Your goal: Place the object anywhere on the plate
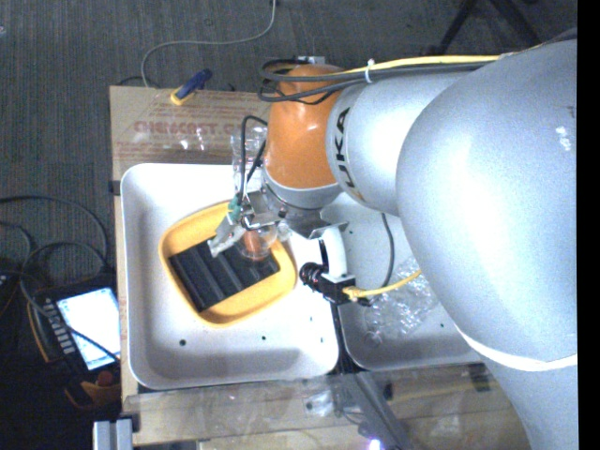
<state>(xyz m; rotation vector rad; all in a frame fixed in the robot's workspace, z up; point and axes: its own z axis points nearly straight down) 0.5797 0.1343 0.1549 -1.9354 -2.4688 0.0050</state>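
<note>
Nearest us, along the wooden worktop [225,411] edge, we saw the shallow white left bin [150,345], and beside it the right bin [412,350] with crinkled clear plastic [398,307] lying in it. In the left bin sat a yellow rounded-square plate [178,237] carrying a black ribbed insert [211,275]. Over the plate's far right part hung the gripper [246,237]; a small clear, orange-tinted object [253,243] showed at its tip, just above or on the plate, but we could not tell whether the fingers were apart or clamped on it. Farther back rose the arm's orange band [300,148], and beyond it a blue-and-yellow tool [190,85] lay on brown cardboard [178,134].
</note>
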